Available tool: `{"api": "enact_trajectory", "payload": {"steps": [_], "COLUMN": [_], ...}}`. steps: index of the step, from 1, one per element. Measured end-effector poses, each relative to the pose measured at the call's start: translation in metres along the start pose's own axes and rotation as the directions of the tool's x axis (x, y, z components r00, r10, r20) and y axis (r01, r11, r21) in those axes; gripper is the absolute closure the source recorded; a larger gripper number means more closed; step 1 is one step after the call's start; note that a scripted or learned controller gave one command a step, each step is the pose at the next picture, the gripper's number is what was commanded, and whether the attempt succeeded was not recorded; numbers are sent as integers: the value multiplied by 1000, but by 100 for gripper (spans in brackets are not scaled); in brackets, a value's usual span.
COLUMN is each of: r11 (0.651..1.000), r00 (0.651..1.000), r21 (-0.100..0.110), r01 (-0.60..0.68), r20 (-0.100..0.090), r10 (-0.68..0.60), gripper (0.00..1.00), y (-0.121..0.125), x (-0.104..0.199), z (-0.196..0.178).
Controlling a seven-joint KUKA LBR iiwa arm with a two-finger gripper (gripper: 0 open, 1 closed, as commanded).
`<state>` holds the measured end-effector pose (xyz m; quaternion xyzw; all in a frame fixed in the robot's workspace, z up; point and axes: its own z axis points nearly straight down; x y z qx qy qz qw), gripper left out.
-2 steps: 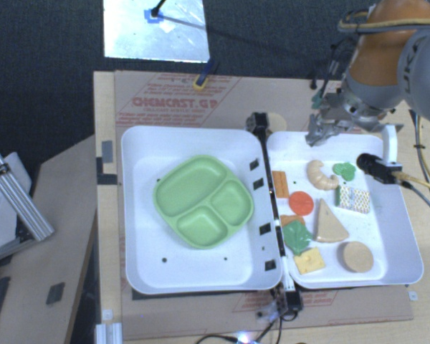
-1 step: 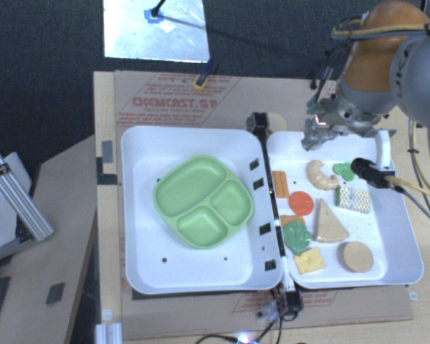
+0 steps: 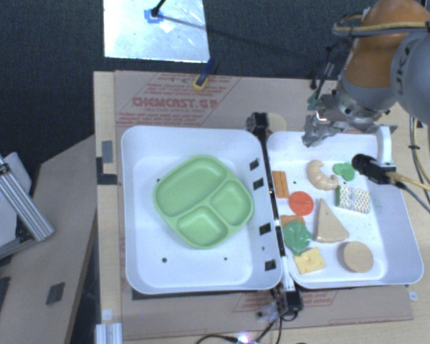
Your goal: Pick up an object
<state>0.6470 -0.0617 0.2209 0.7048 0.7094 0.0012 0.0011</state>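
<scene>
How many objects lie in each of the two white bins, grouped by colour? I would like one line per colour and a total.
Green: 3, the divided plate in the left bin, a small round piece, a leafy piece
Orange: 2, a flat strip, a disc
Tan: 3, a curved piece, a wedge, a round piece
Yellow: 1, a square block
Patterned: 1, a small packet
Total: 10

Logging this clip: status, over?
Tool above right bin's far edge, nothing held. Croissant nearest below. Path unobstructed.
</scene>
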Motion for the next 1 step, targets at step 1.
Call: {"api": "enact_trajectory", "payload": {"steps": [1], "r11": [1000], "r00": [1000], "r21": [1], "r01": [-4], "r20": [0], "r10": [4], "gripper": [100], "y": [-6], "x": [-2], "z": [-13]}}
